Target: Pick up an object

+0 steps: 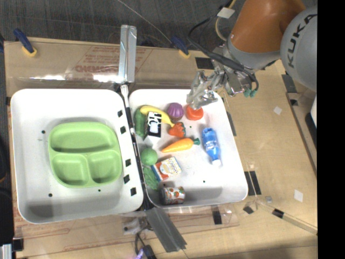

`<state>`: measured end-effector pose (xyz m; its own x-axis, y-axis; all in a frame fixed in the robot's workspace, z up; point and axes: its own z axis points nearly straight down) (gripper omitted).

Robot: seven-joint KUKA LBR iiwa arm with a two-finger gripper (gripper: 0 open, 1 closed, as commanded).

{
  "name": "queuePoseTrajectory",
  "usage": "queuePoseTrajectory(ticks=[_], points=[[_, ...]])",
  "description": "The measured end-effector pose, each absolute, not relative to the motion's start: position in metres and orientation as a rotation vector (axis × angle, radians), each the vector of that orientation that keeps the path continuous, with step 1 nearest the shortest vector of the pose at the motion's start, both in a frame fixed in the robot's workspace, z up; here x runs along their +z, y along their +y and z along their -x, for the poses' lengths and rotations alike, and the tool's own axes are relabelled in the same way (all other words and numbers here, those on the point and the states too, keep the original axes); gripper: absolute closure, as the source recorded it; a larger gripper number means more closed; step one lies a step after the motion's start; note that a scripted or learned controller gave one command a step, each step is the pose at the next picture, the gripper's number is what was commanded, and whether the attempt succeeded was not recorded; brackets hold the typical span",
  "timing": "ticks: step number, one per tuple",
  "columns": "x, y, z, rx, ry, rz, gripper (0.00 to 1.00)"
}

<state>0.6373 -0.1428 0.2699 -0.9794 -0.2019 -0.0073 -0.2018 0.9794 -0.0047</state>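
Observation:
My gripper [199,97] hangs over the far right corner of the right bin [229,174], just above a small orange-red object [194,113]. The fingers point down toward that object and look slightly apart with nothing seen between them. Close by lie a purple onion-like piece [174,110], a yellow banana [151,111], a black-and-white card [154,126], an orange carrot [178,144], a blue bottle [211,144], a green ball [149,156], a small carton [169,168] and a can [173,195].
The left bin [27,144] holds a green divided tray [85,153]. A metal bar [128,53] stands upright behind the divider between the bins. Cables and a blue clamp [180,43] lie beyond the bins on the bench.

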Motion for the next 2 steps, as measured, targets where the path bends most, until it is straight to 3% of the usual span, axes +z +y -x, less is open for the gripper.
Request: queuePoseTrajectory(ticks=[1, 2], points=[[0.199, -0.211, -0.656, 0.0, 3.091, 0.569, 1.0], [0.107, -0.179, -0.658, 0.001, 3.069, 0.663, 1.0]])
